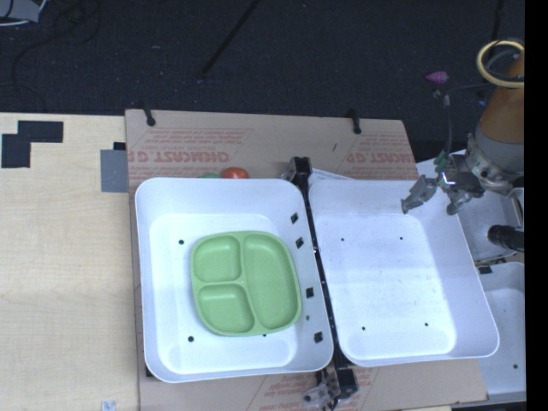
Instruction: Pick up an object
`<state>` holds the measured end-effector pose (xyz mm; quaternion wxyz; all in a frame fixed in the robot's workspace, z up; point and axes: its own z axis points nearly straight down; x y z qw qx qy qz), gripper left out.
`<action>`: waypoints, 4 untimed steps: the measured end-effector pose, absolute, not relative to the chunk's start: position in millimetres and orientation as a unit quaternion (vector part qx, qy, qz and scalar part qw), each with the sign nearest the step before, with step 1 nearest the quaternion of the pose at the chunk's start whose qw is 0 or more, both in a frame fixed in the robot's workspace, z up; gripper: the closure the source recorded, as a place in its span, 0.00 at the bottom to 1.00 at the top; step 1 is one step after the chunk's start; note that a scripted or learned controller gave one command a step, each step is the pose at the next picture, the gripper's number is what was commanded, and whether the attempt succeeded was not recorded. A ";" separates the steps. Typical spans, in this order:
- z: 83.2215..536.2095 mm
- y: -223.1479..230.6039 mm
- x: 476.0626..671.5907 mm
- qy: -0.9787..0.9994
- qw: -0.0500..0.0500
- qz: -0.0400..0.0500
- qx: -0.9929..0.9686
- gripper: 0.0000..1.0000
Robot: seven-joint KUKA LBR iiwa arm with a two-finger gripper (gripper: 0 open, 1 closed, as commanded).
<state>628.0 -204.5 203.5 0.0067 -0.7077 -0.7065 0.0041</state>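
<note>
Plate: green plate (246, 282), three compartments, lying flat in the left bin (163, 229), a little toward that bin's near right corner.
Plate axis: roughly square with rounded corners, so no strong long axis; the single large compartment is on its right side and the two small ones on its left.
Plate rim: raised edge all round, which I judge the only part two fingers could pinch.
Gripper: gripper (437, 191) hangs at the far right corner of the right bin (462, 332), over its rim.
Fingers: spread apart, one tip toward the bin's inside and the other toward its right wall; nothing is between them.
Arm: grey wrist with the orange band (501, 101) stands just above the gripper, at the bench's right edge.
Key relation: the plate lies left of the gripper and nearer the camera, across the divider (312, 264) between the two bins, well apart from the fingers.
Right bin floor: bare white, with only small dark specks.
Other items: a small red-orange thing (234, 174) sits just behind the left bin's far wall; what it is I cannot tell.
Coming move, as a guess: travel left over the divider, then descend onto the plate's rim.
Risk: a flat plate gives a poor hold; fingers may slip off the low rim.
</note>
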 end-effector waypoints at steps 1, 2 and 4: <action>211.6 -204.5 631.0 -0.707 0.001 0.001 -0.707 0.00; 155.9 -212.5 625.4 -0.707 0.002 0.002 -0.707 0.00; 87.6 -205.2 625.3 -0.708 0.001 0.001 -0.706 0.00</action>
